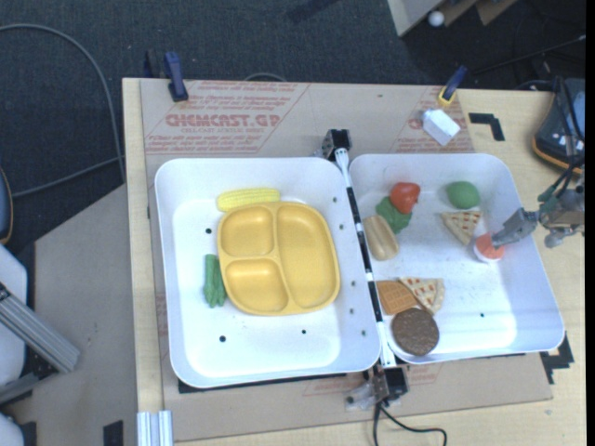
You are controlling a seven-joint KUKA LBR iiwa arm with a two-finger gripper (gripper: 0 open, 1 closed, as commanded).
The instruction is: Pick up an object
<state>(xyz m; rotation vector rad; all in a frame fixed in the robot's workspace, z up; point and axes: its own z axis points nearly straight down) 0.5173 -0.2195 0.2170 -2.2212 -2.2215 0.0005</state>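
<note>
Two bins share the tabletop (pixel 232 119); we see our gripper (pixel 521 223) low over the right bin (pixel 521 314), fingers spread beside a small red piece (pixel 485 247), apparently lining up a grasp.

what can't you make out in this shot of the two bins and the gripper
- Gripper, camera view: small and blurred, so finger state and any grip on the red-and-white piece are unclear.
- Arm: cut off by the right edge.
- Brown round item: overhangs the right bin's front rim; its underside is hidden.
- Green item: the yellow tray may hide its edge.
</note>
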